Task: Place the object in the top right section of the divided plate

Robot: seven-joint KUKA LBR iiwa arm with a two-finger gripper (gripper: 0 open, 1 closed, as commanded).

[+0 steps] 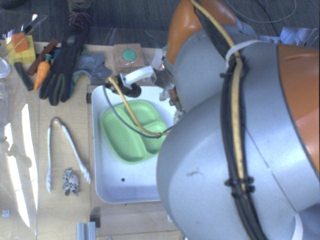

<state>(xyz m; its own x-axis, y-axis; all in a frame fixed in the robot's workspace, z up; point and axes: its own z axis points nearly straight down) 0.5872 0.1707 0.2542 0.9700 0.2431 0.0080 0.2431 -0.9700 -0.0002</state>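
A light green divided plate (131, 131) lies in the left white bin (107, 184), with its sections bare where they show. The grey arm with its orange band (187, 24) reaches in from the right and covers the plate's right edge. My gripper (171, 98) hangs over the plate's upper right corner, mostly hidden by the wrist and its cables. A yellow and black cable (131, 115) loops across the plate.
On the wooden bench left of the bin lie white tongs (67, 149), a small spotted toy (71, 180), a black glove (62, 71), a carrot (42, 73) and a yellow block (22, 46). A brown box with a green disc (129, 55) sits behind the bin. The arm hides the right bin.
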